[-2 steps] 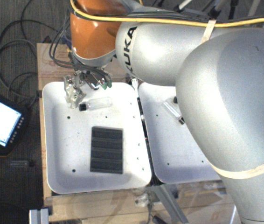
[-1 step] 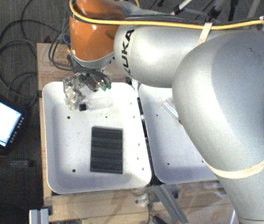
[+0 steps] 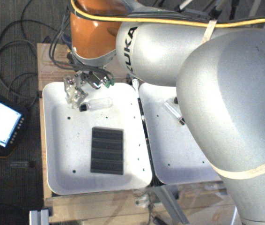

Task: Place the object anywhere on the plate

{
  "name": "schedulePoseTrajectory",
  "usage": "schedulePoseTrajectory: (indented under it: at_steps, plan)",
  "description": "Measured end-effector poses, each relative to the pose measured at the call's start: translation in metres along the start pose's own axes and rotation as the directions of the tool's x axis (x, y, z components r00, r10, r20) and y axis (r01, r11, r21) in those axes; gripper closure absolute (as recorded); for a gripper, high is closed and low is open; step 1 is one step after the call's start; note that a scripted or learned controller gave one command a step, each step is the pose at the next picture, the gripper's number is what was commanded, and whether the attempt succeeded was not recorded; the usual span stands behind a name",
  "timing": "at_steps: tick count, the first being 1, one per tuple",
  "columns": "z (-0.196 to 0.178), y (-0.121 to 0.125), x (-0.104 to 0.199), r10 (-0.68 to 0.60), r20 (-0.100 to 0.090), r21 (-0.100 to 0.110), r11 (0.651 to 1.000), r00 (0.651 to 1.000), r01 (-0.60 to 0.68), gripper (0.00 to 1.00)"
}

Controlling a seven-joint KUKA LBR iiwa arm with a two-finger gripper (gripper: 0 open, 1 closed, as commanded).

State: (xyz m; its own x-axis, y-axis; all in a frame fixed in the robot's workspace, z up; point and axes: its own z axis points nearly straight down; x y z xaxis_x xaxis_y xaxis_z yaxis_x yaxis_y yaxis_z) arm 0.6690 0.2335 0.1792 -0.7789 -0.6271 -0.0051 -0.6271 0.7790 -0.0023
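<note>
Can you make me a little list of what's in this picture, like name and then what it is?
left bin: white, holds a plate and a bottle
plate: dark, ribbed, rectangular, lying flat in the left bin
bottle: small, clear, dark cap, on its side, apart from the plate
gripper: over the left bin's far corner, beside the bottle's cap end
right bin: white, holds a small clear tube
arm: grey with an orange band

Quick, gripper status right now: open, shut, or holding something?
Gripper: cannot be told from this view. It sits low at the far end of the left bin, beside a clear vial, which lies on the bin floor.
</note>
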Motion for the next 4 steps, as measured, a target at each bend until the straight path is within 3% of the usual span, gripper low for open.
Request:
schedulePoseTrajectory:
  at_steps: [1,2,3,4]
  plan:
    - [0.001,-0.002,0.002,-0.031,-0.002,-0.002,1.0,1.0,0.031,1.0]
    - [-0.003,-0.004,0.098,-0.145,-0.004,-0.002,0.989,0.989,0.145,1.0]
    - [-0.003,-0.004,0.098,-0.145,-0.004,-0.002,0.989,0.989,0.145,0.0]
    - [-0.027,0.078,0.121,-0.223,-0.003,-0.004,0.975,0.975,0.223,0.0]
